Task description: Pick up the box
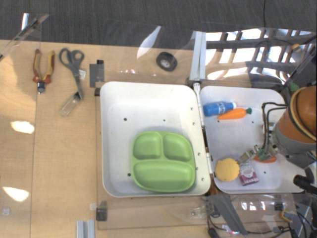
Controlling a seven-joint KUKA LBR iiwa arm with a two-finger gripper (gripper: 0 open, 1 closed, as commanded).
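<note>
A green three-compartment plastic tray lies in the left white bin. Red-handled pliers, grey scissors and a black tape roll rest on the wooden bench.

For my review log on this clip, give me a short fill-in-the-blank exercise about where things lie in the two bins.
1. The green divided plate lies in the ____ bin.
2. The blue bottle lies right beside an ____ carrot.
3. The small box lies just right of a round ____ sponge.
4. On the bench beside the scissors lie red-handled ____.

Missing words: left; orange; yellow; pliers
</note>
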